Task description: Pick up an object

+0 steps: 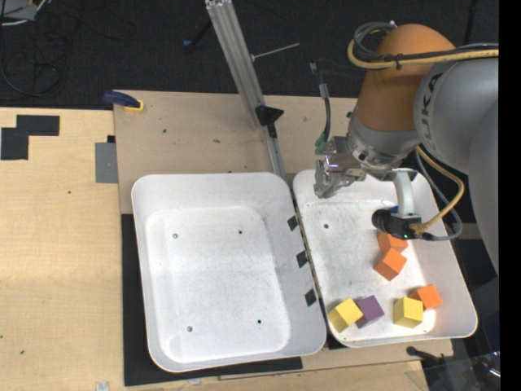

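The right white bin [350, 218] holds several small blocks. An orange block [391, 263] lies mid-bin, with another orange one [388, 241] just behind it, partly under a black cable end. Along the near edge sit a yellow block [347, 312], a purple block [370, 308], a second yellow block [409, 311] and an orange block [429, 296]. My gripper [328, 179] hangs over the bin's far left corner, well away from all the blocks. I see nothing in it.
The left white bin [216, 267] lies beside the right one, joined by black clips [299, 257]. A slanted aluminium rail [244, 72] rises behind the bins. My arm's grey and orange bulk [423, 96] covers the far right.
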`<state>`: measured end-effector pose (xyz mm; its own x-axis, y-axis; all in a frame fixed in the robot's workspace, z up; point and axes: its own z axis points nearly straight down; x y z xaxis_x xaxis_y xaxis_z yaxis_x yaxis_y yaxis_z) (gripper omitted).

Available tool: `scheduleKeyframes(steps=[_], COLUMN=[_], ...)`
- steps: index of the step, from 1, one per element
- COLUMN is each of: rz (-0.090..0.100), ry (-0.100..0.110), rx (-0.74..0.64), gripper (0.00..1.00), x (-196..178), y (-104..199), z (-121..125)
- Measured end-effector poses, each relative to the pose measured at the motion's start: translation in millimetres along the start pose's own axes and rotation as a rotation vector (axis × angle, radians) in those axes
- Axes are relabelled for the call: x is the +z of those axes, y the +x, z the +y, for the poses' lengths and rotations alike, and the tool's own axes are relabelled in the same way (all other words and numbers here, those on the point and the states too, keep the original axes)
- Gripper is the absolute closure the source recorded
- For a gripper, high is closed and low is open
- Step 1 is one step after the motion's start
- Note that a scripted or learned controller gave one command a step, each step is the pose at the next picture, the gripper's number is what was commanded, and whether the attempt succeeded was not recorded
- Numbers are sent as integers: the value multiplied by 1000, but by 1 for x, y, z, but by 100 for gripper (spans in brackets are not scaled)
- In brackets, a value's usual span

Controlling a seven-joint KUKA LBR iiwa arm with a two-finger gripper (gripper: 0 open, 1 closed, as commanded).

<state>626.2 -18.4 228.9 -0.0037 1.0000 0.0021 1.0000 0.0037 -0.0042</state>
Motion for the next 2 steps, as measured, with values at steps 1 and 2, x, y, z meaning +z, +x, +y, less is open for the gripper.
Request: scheduleKeyframes(steps=[1,2], rz=[0,0], ry=[0,-2], rx=[0,-1], gripper=[100,100], x=[-3,-10], y=[47,101], z=[-7,-6])
